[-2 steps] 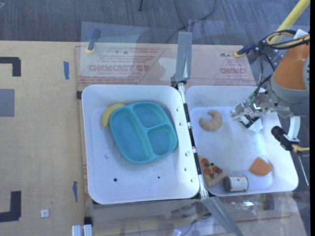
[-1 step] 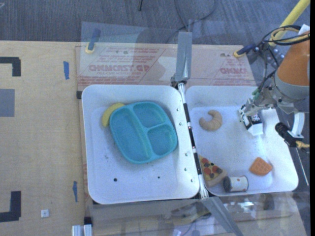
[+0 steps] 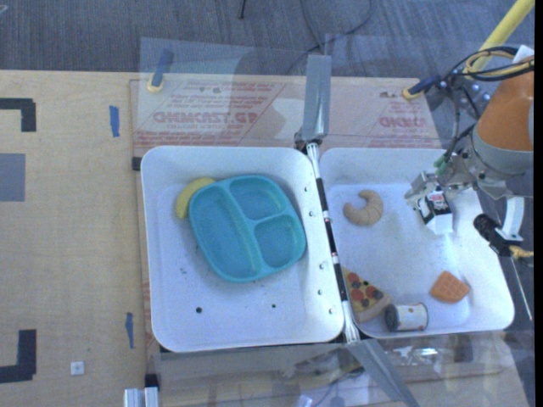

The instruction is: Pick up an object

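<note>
Two white bins side by side. The left bin (image 3: 161, 312) holds a blue divided plate (image 3: 246, 225) with a banana (image 3: 187, 195) tucked under its 10 o'clock edge. The right bin (image 3: 399, 164) holds a croissant (image 3: 364, 208) at 10 o'clock, a pizza slice (image 3: 364, 295) at 7 o'clock, a small can (image 3: 407, 316) lying on its side at 6 o'clock, and an orange wedge (image 3: 449, 287) at 4 o'clock.

The gripper (image 3: 435, 202) hangs over the right bin's 2 o'clock area, the arm (image 3: 507, 121) entering from 3 o'clock. Whether the jaws are parted or closed cannot be told, and nothing is seen between them.

Judged advice: the croissant is nearest and lies apart from its neighbours; centre over it, descend straight, and close across its narrow body.
</note>
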`<control>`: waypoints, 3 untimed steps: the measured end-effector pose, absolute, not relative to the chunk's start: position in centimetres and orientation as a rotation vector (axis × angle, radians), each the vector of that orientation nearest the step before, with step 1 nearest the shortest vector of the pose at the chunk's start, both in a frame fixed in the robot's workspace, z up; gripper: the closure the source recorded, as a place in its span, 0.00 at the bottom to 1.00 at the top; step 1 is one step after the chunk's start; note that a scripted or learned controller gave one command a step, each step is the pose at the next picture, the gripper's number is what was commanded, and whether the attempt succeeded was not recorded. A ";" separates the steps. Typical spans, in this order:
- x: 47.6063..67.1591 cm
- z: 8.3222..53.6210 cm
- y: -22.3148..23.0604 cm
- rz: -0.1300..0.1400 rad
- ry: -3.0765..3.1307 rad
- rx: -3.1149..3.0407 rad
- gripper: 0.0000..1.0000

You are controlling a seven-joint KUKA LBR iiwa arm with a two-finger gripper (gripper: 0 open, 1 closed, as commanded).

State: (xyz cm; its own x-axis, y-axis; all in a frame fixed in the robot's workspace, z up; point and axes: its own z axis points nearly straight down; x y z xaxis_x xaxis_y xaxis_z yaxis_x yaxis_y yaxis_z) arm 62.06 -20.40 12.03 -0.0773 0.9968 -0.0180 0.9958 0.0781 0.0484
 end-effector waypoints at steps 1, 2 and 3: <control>63.6 8.8 -21.4 0.014 2.378 2.050 0.00; 63.7 9.9 -21.6 0.007 2.373 2.042 1.00; 64.1 18.5 -8.4 0.001 2.193 2.248 1.00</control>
